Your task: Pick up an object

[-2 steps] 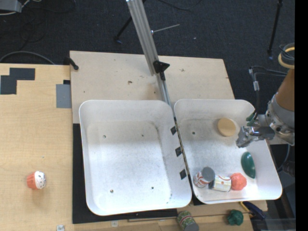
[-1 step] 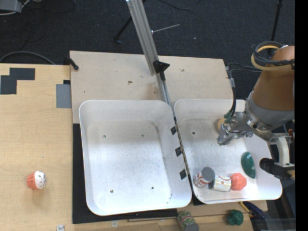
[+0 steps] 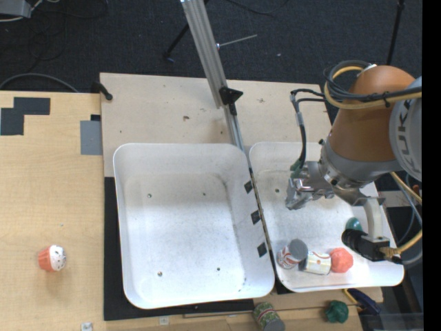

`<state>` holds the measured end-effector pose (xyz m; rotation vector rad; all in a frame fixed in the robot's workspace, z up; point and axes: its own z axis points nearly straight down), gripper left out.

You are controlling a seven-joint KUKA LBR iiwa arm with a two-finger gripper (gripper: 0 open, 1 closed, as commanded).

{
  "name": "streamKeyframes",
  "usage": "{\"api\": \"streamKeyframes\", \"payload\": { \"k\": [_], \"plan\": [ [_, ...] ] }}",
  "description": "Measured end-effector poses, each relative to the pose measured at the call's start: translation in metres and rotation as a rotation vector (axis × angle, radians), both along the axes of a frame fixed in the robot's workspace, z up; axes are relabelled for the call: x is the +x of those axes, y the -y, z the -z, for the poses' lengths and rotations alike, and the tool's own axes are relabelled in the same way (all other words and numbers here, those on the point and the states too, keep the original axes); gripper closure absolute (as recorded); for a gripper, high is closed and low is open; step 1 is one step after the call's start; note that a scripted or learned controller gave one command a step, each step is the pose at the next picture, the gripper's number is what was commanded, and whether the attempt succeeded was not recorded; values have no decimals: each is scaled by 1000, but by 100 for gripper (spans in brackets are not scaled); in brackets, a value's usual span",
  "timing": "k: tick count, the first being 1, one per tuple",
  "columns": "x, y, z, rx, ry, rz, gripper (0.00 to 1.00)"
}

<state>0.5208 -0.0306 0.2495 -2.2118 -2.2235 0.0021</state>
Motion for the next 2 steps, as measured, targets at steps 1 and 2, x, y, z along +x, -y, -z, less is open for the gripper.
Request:
{"api": "streamKeyframes", "payload": {
  "k": [1,2],
  "plan": [
    [-2,-54,0,-1,0,1,100],
    [1,-104,-1,-1,1,1,100]
  ]
}}
